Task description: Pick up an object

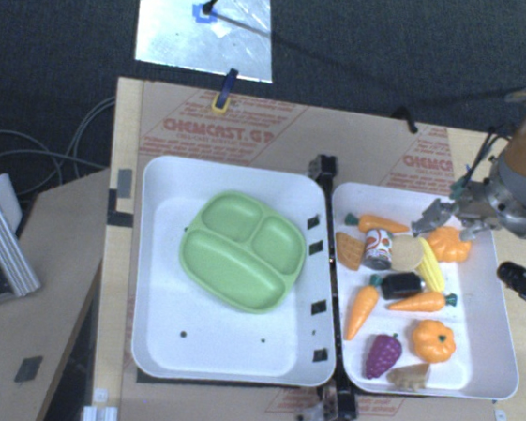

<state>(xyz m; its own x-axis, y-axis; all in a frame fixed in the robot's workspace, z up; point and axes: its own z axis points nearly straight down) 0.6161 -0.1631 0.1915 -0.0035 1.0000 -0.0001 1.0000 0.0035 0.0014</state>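
Observation:
The right bin point(499, 336) holds several toy foods. Among them are an orange fruit point(449, 246), a yellow corn cob point(431, 267), a red and white can point(378, 246), a black block point(401, 285), two carrots point(361, 310) point(420, 302), a small pumpkin point(432, 340) and purple grapes point(382, 353). My gripper point(443, 219) hangs over the far right part of this bin, just above the orange fruit and next to the corn cob. I see nothing held in it.
The left bin point(164, 335) carries a green divided plate point(242, 251). A black divider point(326, 278) runs between the bins. A thin carrot point(382, 224), a waffle piece point(348, 250) and a tan piece point(410, 373) also lie in the right bin.

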